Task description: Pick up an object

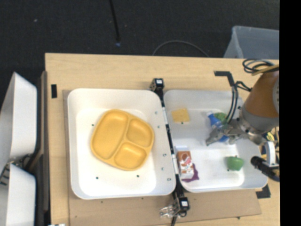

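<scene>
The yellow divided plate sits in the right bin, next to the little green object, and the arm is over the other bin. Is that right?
Not quite. The camera view shows the yellow divided plate alone in the left bin. The little green object lies in the right bin, where the gripper is.

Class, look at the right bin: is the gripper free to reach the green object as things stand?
Probably yes. The green object lies alone on bare bin floor, just below the gripper, with nothing between them; the packet lies well aside.
</scene>
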Tool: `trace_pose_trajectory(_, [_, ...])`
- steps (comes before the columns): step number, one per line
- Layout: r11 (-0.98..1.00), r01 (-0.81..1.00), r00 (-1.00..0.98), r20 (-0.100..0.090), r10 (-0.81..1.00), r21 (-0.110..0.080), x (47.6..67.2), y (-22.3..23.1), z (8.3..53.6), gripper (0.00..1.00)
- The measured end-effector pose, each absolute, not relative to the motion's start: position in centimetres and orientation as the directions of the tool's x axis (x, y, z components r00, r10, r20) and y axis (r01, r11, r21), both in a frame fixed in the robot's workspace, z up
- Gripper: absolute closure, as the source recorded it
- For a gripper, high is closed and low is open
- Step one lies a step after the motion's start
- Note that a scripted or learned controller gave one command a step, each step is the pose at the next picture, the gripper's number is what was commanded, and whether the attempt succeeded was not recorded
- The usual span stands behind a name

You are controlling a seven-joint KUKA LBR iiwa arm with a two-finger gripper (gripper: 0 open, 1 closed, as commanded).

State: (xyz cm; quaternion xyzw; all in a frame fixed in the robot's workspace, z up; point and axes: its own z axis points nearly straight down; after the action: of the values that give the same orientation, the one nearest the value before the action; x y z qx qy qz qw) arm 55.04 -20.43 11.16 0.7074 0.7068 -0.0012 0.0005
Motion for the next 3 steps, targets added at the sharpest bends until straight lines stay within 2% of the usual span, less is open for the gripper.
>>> trace_pose_trajectory(1, [-0.009, 1.0, 0.009, 0.0, 1.0, 0.002, 55.1, -20.5, 10.1, 0.0])
trace_pose_trajectory(2, [-0.012, 1.0, 0.012, -0.001, 1.0, 0.005, 55.2, -20.6, 11.2, 1.0])
trace_pose_trajectory(3, [-0.007, 1.0, 0.007, -0.002, 1.0, 0.006, 55.4, -21.3, 15.7, 1.0])
